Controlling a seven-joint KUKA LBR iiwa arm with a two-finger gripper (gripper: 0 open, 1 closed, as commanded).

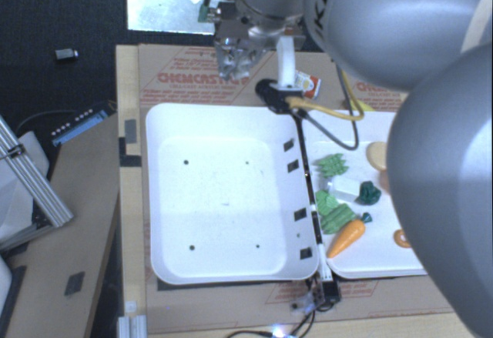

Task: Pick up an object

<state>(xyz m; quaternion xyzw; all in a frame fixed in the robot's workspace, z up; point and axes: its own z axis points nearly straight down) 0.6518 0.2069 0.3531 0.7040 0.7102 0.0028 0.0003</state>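
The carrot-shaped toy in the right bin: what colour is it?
The carrot toy is orange; the camera view shows it best.

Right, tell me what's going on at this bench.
The grey robot arm's gripper hangs above the brown cardboard sheet behind the left white plastic bin. The toys lie in the right white bin: an orange plastic carrot, green leafy pieces, a dark green lump. The pick seems not yet made.
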